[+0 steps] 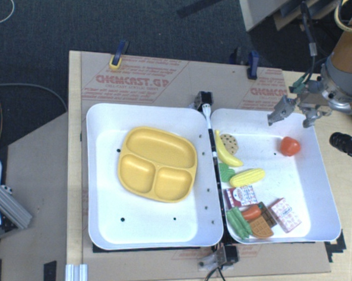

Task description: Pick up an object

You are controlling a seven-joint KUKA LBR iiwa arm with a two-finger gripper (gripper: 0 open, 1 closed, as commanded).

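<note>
we see the gripper [295,115] above the far edge of the right bin [327,194], near its far right corner. its two fingers stand apart, with nothing between them. the tomato [290,146] lies on the bin floor just below the gripper, apart from it.

the other items crowd the bin's left edge. the banana [227,153] lies along that edge, touching the cookie [229,142]. the corn [247,177] lies just beside the banana's near end. at the near left corner we see a green vegetable [238,222], a carrot [252,212] and two small cartons [285,215].

the left bin [97,162] bears a yellow tray [157,164] with three compartments, set toward its far edge. both bins rest on a cardboard sheet [84,84].
</note>
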